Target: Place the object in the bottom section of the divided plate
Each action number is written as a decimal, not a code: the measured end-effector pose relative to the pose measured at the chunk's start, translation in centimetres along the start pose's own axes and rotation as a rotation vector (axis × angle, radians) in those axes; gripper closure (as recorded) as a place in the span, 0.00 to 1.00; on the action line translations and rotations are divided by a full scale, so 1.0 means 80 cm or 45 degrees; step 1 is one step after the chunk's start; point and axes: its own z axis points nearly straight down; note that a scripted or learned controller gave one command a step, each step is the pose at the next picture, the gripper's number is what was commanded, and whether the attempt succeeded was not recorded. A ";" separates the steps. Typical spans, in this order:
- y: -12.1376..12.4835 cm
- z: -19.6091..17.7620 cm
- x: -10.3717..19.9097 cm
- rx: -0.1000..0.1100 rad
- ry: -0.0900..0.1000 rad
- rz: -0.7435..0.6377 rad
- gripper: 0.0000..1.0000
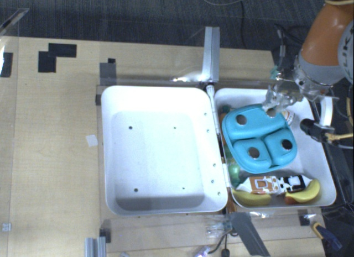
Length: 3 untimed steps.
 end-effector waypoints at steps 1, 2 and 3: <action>0.031 0.060 0.093 -0.007 0.001 -0.093 1.00; -0.056 0.062 0.120 -0.004 0.003 0.199 1.00; 0.024 0.061 0.206 -0.003 0.003 0.707 1.00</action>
